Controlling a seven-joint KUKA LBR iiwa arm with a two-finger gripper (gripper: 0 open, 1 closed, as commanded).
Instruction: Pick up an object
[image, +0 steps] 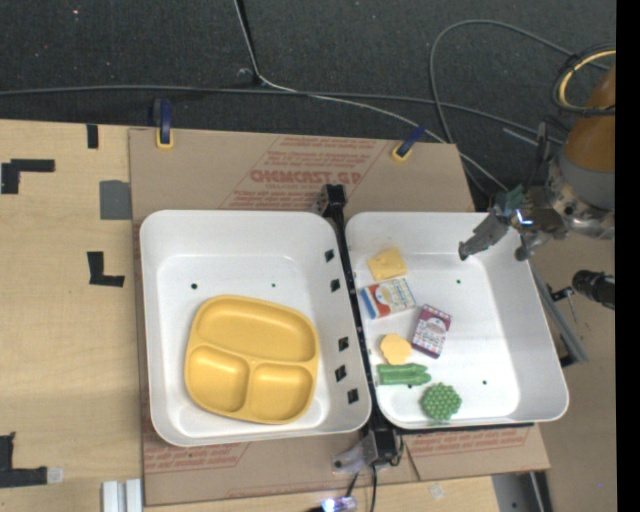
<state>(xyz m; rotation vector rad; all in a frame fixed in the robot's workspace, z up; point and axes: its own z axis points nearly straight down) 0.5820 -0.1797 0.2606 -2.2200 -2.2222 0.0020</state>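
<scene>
The right bin (500, 300) holds several small items along its left side: a yellow block (387, 264), a red, white and blue packet (388, 297), a purple carton (432, 330), a yellow-orange piece (396, 349), a green pod (402, 375) and a green bumpy ball (441, 401). My gripper (497, 236) hangs open over the bin's upper right part, with nothing between its fingers. It is well to the right of the items and apart from all of them.
The left bin (165, 250) holds a yellow sectioned plate (252, 357). A black divider with clips (343, 300) runs between the bins. Cables cross the dark backdrop behind. The arm's body (590, 150) stands at the right edge.
</scene>
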